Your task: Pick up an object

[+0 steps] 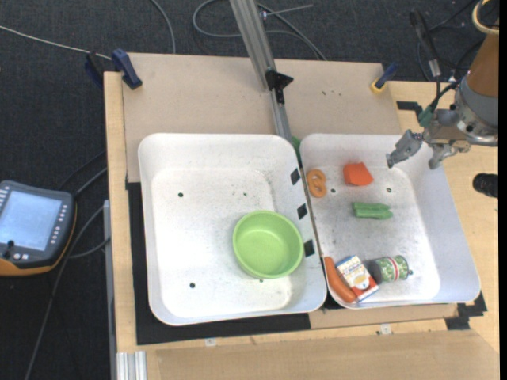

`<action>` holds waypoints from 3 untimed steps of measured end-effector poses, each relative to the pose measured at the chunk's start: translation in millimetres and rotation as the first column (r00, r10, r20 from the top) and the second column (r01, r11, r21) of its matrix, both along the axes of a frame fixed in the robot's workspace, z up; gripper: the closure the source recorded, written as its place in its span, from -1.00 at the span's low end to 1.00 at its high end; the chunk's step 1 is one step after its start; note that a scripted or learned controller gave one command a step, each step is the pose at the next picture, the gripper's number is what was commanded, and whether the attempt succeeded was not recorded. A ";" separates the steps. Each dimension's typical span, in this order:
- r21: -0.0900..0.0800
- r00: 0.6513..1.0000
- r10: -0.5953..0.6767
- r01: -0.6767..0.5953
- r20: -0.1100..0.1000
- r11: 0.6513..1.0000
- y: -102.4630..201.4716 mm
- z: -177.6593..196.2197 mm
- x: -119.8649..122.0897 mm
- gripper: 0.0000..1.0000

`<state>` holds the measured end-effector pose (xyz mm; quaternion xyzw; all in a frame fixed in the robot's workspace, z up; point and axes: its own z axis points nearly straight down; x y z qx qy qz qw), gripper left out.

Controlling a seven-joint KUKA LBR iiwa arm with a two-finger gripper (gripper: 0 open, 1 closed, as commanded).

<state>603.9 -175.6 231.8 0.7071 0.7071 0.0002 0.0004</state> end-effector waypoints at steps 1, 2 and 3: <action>0.001 1.000 0.000 0.000 -0.005 1.000 -7.9 -48.7 4.3 -1.00; 0.001 1.000 0.001 -0.001 -0.005 1.000 1.8 -103.3 7.6 -1.00; 0.001 1.000 0.000 0.000 -0.004 1.000 2.2 -137.9 7.0 -1.00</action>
